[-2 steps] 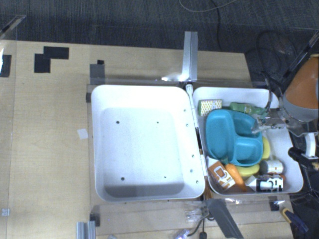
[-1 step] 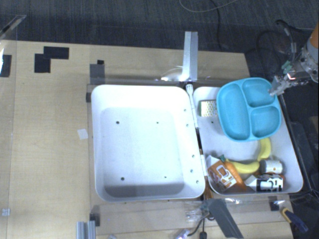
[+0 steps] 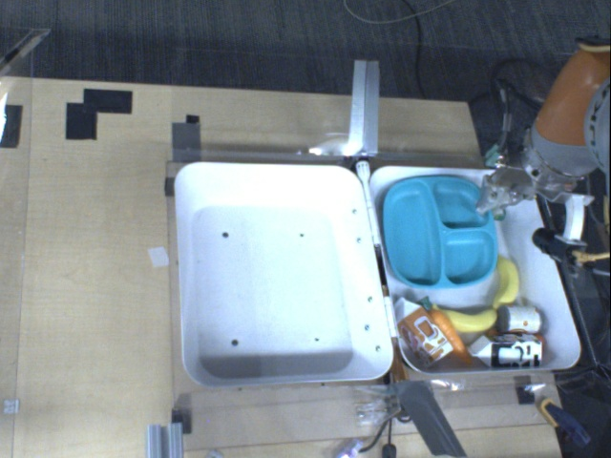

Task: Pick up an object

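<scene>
Tabletop is carrying two white bins; you're seeing the end effector (image 3: pixel 496 197) hovering at the blue tray's (image 3: pixel 430 227) far right rim, grip state unclear. Banana (image 3: pixel 487 315), snack packet (image 3: pixel 428 337) and can (image 3: pixel 516 353) are lying nearside of the tray, nothing lifted yet.

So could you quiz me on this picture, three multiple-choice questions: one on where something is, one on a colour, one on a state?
1. Which bin holds the objects? A left B right C both
2. What colour is the divided tray? A red B blue C green
3. How does the banana lie? A touching the tray's near edge B alone in the left bin C held in the claw

Answers: 1 B, all lie in the right bin. 2 B, the tray is light blue. 3 A, the banana curves along the tray's edge, while the claw is at the tray's far right corner.
</scene>
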`<state>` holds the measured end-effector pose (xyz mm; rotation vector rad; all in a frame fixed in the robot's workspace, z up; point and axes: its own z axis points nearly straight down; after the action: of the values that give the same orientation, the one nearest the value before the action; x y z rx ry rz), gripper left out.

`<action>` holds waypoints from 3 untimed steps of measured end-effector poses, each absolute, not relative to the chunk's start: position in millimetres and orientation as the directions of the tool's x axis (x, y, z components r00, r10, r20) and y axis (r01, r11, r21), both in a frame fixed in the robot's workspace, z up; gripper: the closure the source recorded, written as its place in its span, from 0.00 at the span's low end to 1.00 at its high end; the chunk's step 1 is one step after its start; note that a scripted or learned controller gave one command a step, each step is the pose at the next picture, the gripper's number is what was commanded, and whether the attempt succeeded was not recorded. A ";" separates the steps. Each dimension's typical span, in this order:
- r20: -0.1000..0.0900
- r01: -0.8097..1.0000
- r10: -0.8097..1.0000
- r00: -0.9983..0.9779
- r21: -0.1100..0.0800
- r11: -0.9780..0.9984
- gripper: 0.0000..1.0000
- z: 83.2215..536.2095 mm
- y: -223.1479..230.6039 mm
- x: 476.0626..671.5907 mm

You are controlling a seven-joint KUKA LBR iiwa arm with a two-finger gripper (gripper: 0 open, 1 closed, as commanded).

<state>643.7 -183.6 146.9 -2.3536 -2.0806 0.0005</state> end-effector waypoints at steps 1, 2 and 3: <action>-0.014 0.984 0.984 -0.175 0.012 0.175 1.00 166.3 -172.9 605.5; -0.008 0.995 0.995 -0.102 0.006 0.102 1.00 243.1 -121.4 583.5; -0.002 0.994 0.994 -0.106 0.006 0.106 0.00 242.9 -117.9 584.0</action>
<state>584.0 -117.9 242.9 -2.1044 -2.3405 -0.0047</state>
